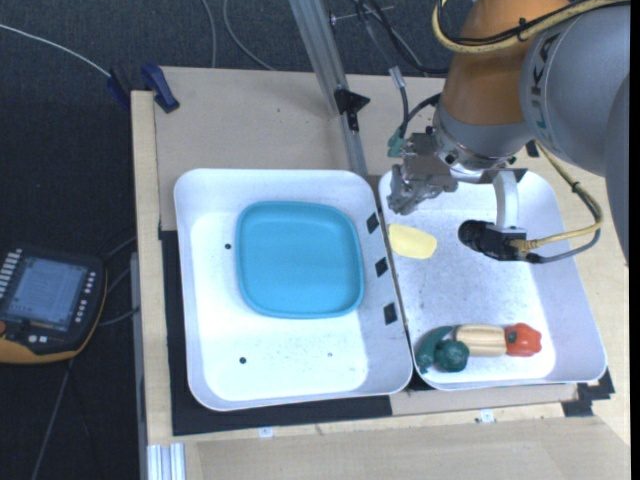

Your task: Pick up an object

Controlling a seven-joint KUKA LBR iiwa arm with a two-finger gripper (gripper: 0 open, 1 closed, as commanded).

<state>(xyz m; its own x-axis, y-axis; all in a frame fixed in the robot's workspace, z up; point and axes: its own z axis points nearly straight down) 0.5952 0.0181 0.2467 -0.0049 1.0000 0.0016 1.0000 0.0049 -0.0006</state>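
Observation:
My gripper [408, 200] hangs over the far left part of the right bin [570, 298], just above and left of a small pale yellow object [413, 241] that lies on the bin floor. Along the near edge of that bin lie a dark green round piece [442, 354], a tan cylinder [480, 340] and a red piece [522, 339], all in a row. The yellow object rests on the bin floor, apart from the gripper.
A blue square plate [300, 258] lies in the left bin [200, 268]. A black sensor with a yellow cable [495, 239] hangs from the wrist over the right bin. A metal post [320, 38] rises behind the bins. A handheld pendant [45, 298] lies off the bench at left.

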